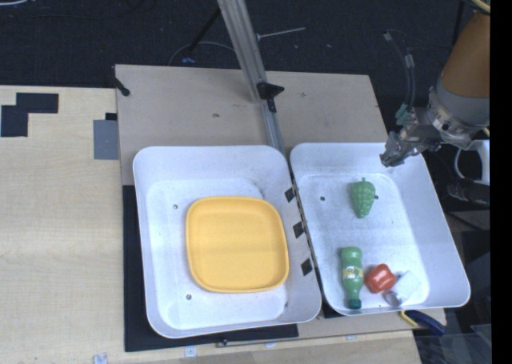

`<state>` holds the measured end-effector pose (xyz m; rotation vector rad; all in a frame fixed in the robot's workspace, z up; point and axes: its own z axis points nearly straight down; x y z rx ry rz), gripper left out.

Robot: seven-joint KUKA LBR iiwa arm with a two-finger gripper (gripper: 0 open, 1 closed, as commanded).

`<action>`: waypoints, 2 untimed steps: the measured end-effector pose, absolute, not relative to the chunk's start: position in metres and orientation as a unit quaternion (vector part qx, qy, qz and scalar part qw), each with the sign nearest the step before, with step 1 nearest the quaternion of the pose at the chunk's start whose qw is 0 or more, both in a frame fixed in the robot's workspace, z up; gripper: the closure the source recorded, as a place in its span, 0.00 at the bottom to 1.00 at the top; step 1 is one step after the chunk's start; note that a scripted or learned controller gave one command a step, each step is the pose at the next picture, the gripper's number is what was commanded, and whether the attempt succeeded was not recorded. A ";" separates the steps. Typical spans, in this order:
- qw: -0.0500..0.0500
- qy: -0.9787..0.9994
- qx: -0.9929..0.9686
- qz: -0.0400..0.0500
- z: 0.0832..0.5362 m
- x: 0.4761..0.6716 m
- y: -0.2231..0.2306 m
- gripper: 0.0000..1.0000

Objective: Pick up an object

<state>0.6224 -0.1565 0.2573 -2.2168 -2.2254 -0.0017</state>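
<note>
On my far left, the left shallow white bin holds a square yellow plastic plate, lying flat near its middle. The right shallow white bin carries three candidates — a knobbly green plastic grape bunch in its upper half, a green plastic bottle near the lower edge, and a small red plastic piece just beside the bottle. My pincer hangs over that bin's upper right corner, apart from all three — whether it is spread or pressed together I cannot tell.
</note>
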 end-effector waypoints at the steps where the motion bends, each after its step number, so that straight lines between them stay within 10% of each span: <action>1: 0.001 -0.708 -0.706 0.000 0.243 0.634 -0.108 1.00; 2: 0.001 -0.708 -0.706 0.000 0.237 0.643 -0.046 1.00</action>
